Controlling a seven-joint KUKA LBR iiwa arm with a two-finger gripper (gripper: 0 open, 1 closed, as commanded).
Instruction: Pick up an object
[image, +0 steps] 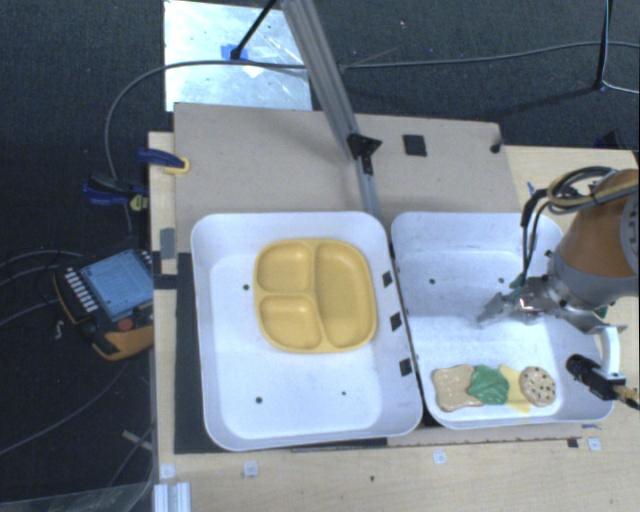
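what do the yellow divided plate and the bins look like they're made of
The yellow divided plate looks like moulded plastic with a matte to satin finish: even colour, soft rounded ridges between its three compartments, no sharp glare. The two white bins look like thin formed plastic, smooth and slightly glossy, with rounded corners and shallow walls; coated metal can't be ruled out.

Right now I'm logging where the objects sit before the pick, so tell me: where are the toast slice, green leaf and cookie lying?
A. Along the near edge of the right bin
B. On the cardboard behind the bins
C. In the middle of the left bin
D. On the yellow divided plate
A: the toast slice, green leaf and cookie lie in a row by the near wall of the right bin, while the yellow divided plate sits in the left bin.
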